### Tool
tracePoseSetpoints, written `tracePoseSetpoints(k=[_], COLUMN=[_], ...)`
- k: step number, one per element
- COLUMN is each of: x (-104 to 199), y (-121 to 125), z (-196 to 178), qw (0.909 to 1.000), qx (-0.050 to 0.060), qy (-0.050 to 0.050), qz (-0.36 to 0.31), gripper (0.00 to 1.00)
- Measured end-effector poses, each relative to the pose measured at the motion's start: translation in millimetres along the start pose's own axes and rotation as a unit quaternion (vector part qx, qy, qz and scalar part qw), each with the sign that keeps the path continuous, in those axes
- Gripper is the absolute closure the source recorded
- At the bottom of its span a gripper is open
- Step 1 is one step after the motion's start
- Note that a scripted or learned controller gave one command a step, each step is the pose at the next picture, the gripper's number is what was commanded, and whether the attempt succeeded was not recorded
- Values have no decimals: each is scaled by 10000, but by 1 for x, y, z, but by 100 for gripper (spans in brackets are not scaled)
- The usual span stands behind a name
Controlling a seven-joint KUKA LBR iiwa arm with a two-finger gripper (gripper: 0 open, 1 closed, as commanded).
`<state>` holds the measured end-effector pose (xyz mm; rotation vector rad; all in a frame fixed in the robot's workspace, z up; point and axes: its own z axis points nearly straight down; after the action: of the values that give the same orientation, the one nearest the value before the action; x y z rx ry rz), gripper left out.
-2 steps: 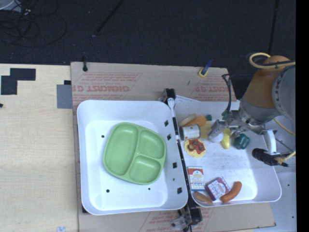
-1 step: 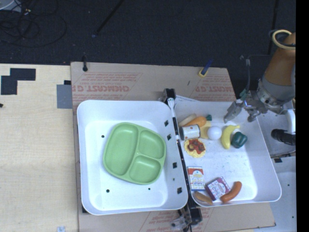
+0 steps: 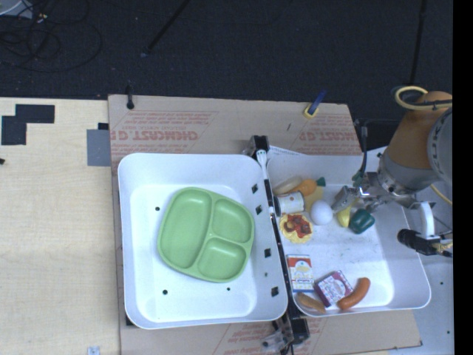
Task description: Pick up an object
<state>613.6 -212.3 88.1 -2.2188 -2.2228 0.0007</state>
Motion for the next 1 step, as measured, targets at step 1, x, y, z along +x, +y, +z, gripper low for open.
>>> tracePoseSetpoints(k=[1], x=[1], y=[-6], z=[1], qw=[10000], qx=[10], qy=[2], qz=[0], gripper=[0])
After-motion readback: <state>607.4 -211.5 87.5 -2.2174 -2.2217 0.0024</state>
